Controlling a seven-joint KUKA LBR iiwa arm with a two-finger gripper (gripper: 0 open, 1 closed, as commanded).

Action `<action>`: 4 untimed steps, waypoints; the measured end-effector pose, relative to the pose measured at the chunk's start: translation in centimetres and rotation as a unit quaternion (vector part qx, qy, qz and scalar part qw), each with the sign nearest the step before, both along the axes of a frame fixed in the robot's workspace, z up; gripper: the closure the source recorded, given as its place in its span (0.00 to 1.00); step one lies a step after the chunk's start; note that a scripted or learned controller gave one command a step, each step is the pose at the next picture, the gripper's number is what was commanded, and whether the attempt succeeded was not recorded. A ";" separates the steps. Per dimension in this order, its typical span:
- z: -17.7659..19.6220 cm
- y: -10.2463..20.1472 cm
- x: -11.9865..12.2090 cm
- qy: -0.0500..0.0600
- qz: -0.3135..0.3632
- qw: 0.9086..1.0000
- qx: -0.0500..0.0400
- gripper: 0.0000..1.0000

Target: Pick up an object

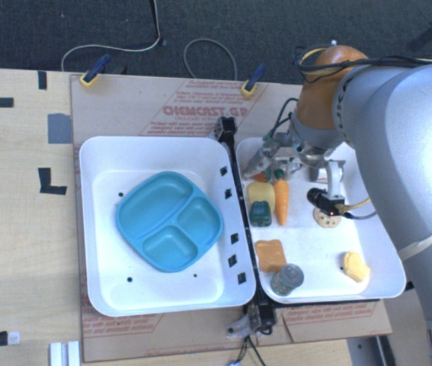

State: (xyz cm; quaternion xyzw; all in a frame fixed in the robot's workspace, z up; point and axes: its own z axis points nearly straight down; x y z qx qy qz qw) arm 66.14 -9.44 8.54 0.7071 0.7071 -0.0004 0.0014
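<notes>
The gripper (276,166) hung over the upper left corner of the right bin (376,239), just above the carrot (281,201); whether it was released or clenched could not be told. The carrot lay beside a pale yellow block (260,192) and a dark green piece (260,215). A blue divided tray (170,220) sat in the left bin (97,166), at the frame's centre left

Bulky grey arm (398,136), orange wrist band (318,97), metal claw (276,161), black cables
</notes>
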 end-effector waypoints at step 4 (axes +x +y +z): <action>0.0 -0.3 -0.1 0.000 0.000 1.000 0.000 0.00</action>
